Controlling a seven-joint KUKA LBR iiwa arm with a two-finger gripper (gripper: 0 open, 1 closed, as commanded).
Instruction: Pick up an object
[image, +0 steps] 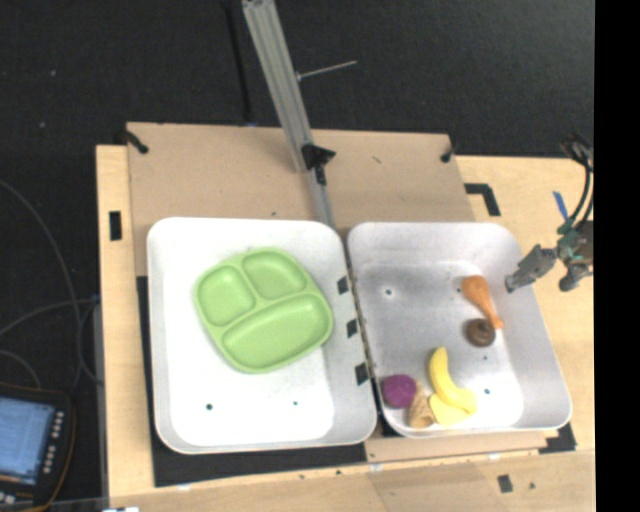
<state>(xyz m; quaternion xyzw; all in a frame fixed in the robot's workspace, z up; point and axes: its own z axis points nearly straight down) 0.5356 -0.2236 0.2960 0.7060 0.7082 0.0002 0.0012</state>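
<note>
Gripper (545, 268): at the right bin's (400, 250) right rim, above the wall; whether open or closed cannot be told, and nothing shows in its hold. Right bin contents: orange carrot-shaped piece (481, 298), brown round item (481, 333) touching its lower end, yellow banana (447, 386), purple ball (399, 390), tan piece (421, 410). Left bin (180, 400): green divided plate (263, 311).

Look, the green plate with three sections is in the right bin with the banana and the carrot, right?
Not quite. The camera view shows the green plate lying in the left bin, by itself. The banana and the carrot are in the right bin, as you said. The plate does have three sections.
</note>
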